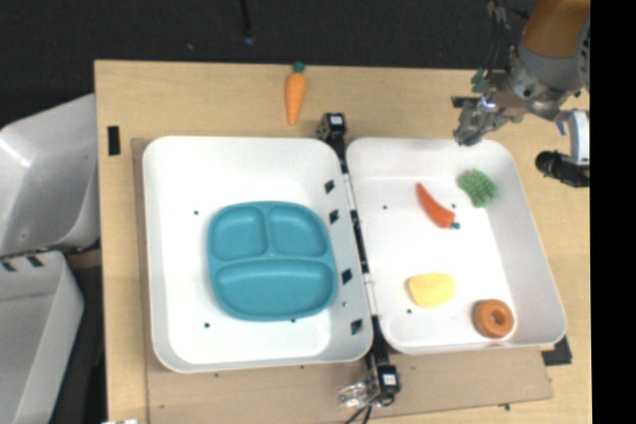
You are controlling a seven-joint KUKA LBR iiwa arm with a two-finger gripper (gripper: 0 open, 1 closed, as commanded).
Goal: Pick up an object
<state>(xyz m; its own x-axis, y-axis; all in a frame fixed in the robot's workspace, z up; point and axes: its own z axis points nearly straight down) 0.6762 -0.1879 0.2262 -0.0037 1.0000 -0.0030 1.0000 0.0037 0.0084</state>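
Note:
The right bin (517,223) holds a red pepper-shaped piece (434,206), a green leafy piece (478,186), a yellow lump (430,289) and a brown ring like a doughnut (493,318). My gripper (473,131) hangs over the bin's far rim, up and a little left of the green piece, apart from all of them. Nothing shows between its fingers. An orange carrot (295,94) lies on the bench beyond the bins.
The left bin (169,213) carries a blue divided plate (270,259) in its middle. A black clip (332,125) sits at the far end of the seam between the bins. The wooden bench (199,94) runs behind both bins.

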